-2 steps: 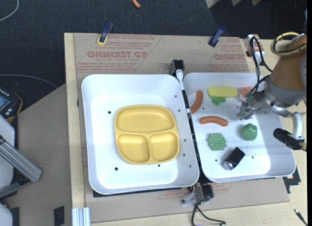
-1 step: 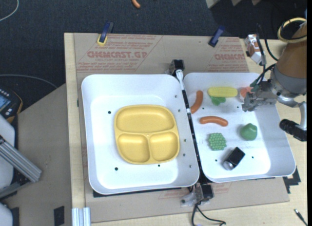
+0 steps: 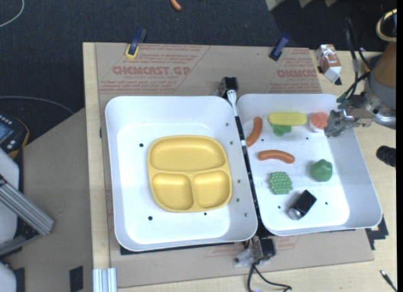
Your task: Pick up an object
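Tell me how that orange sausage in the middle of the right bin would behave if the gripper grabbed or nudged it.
The sausage looks long, round and smooth, so it would probably roll sideways if nudged. Its glossy surface suggests toy plastic, likely light and somewhat slippery between fingers. It lies flat on the bin floor apart from its neighbours, so a push shouldn't disturb them at first.

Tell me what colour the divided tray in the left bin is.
Yellow: the divided tray shows clearly in the camera view.

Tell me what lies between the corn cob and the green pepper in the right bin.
In the camera view, bare white bin floor separates the corn cob from the green pepper. The nearest item, a sausage, lies off that line to its left.
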Available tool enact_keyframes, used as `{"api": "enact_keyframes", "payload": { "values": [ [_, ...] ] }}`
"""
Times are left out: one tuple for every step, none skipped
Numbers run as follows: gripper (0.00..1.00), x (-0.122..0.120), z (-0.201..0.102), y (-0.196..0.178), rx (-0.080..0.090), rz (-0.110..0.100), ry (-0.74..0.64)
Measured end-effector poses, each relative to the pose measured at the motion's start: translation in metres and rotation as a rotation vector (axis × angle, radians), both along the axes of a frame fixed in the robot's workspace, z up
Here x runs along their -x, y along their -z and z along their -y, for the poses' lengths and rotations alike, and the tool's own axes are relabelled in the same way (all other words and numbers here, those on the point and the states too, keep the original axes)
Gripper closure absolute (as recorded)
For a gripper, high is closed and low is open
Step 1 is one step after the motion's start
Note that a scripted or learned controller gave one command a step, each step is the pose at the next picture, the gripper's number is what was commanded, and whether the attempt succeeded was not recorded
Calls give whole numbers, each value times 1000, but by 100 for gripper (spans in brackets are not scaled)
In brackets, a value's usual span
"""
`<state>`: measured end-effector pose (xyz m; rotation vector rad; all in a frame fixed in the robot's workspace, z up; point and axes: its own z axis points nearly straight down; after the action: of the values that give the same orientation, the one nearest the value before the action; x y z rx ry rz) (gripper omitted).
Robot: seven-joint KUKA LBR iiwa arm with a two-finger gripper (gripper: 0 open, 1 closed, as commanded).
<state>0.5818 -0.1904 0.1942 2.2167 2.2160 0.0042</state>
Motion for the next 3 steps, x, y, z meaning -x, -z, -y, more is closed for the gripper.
{"api": "enact_keyframes", "payload": {
  "values": [
    [100,-1,0,-33,0,-1,-2],
    [100,8,-44,-26,-6,-9,-4],
    [100,16,-98,-18,-7,-10,-6]
  ]
}}
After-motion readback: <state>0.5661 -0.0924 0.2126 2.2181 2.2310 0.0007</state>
